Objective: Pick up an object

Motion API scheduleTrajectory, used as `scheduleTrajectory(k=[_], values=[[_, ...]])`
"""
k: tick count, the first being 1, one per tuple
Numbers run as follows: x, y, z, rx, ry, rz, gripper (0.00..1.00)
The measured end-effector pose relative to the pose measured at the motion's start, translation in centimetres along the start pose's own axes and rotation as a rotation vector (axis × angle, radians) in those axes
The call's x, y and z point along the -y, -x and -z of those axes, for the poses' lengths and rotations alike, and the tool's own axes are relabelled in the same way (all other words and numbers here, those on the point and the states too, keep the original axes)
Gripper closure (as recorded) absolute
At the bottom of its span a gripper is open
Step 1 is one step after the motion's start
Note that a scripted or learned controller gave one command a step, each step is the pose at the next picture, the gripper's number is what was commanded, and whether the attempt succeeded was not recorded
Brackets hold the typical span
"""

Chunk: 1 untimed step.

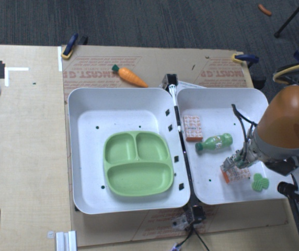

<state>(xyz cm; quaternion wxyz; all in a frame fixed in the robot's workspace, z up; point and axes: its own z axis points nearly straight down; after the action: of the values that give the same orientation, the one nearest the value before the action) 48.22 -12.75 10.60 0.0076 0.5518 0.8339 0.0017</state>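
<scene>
- Camera view, from above: two shallow white plastic bins sit side by side on a cardboard-covered desk [139, 61], the left bin [81, 150] and the right bin [212, 190] touching along their inner walls.
- In the left bin, a pale green three-compartment plastic plate [138, 163] lies flat near the middle.
- In the right bin, a small white-and-red patterned box [192, 127] lies close to the inner wall; just beside it, toward the arm, a green plastic bottle [215, 143] rests on its side.
- The grey arm with its orange band [285, 122] reaches in from the right, and the jaws [234, 163] are low over a small clear packet with red markings [236, 175] near the bin's front edge. Whether the jaws are spread or pressed together cannot be told, nor whether they touch the packet.
- A small green knobbly toy [260, 182] lies just right of that packet.
- Outside the bins, an orange toy carrot with a green top [130, 76] lies on the cardboard behind the left bin.
</scene>
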Motion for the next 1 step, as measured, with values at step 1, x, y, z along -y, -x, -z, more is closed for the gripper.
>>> scheduleTrajectory(k=[1], values=[[-5.37, -13.23, 8.72, -0.010, -0.009, 0.113, 1.00]])
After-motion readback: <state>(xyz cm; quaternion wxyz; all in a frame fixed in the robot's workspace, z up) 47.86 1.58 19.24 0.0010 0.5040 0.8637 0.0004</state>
